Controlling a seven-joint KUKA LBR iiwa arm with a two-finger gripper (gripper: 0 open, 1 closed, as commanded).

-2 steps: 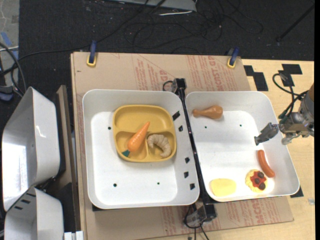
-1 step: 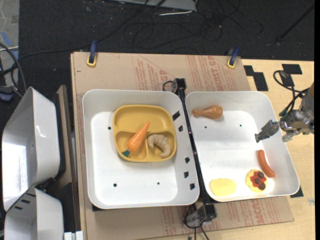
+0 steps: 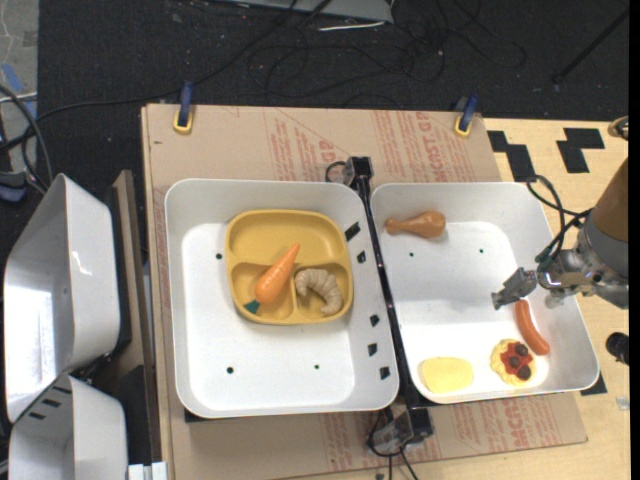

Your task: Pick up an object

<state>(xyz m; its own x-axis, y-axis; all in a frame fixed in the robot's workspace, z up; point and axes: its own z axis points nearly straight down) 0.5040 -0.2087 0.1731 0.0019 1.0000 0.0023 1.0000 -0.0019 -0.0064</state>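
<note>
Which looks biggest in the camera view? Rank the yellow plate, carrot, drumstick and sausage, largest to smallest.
1. Yellow plate, by far the largest.
2. Carrot.
3. Drumstick, close to the carrot, so that order is unsure.
4. Sausage, smallest, though partly overlapped by the gripper at its upper end.

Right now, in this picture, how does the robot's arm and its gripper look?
The arm enters at the right edge as a rounded body, orange-brown on top and grey below. A thin black cable loops down beside it toward the wrist. The wrist part is grey metal with small blocky pieces. The gripper is dark grey, narrow and angular, with slim fingers. I cannot read any markings on it.
</note>
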